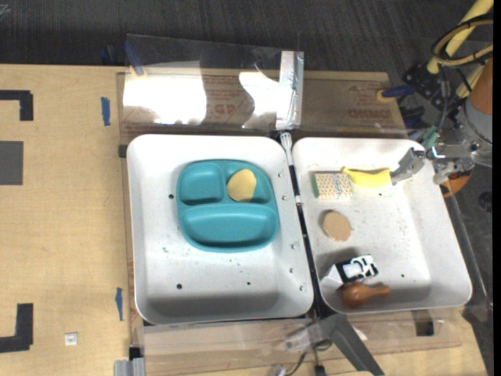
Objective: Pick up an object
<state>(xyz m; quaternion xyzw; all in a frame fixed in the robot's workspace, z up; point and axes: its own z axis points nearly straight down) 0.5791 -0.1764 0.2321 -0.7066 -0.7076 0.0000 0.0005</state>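
Yellow plastic banana [368,178] lies lengthwise just left of the two-finger gripper [409,165]; its grip state is unclear.

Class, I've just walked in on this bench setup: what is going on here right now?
A grey robot arm reaches in from the right, and its gripper hangs over the far right corner of the right bin, beside a yellow banana-shaped toy. Nothing shows between its fingers. That bin also holds a speckled sponge-like block, a tan round piece, a black-and-white item and a brown pear-shaped toy. The left bin holds a teal divided plate with a yellow lump in one upper compartment.
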